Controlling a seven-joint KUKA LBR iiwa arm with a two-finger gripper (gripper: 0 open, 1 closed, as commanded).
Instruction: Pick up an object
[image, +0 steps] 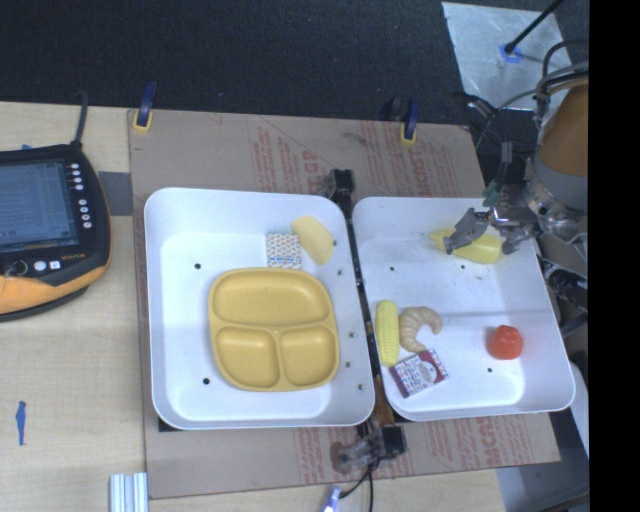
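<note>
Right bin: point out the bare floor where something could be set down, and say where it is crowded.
In the right bin, bare floor lies in the middle, between the yellow block under the pincer and the croissant, and along the near edge below the tomato. The left side is crowded: corn, croissant and red packet sit packed together.

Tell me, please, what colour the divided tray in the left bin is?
The divided tray is a pale mustard yellow, clearest in the camera view.
</note>
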